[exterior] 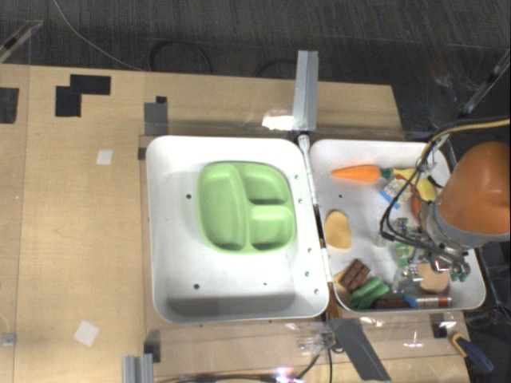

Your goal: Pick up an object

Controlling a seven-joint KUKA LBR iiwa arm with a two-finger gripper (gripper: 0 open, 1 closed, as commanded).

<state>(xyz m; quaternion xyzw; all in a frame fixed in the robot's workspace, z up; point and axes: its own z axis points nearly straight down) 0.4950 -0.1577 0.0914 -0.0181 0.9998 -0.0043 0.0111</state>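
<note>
Camera view, nearest first: gripper low in the right bin over small items, its state impossible to tell; chocolate bar, then carrot. Green divided tray fills the left bin.

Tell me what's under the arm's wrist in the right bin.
The hand sits low over the right bin's near right corner. Showing around it: a tan round piece, a red marker-like item and green bits. Whatever lies directly beneath the wrist is covered.
</note>
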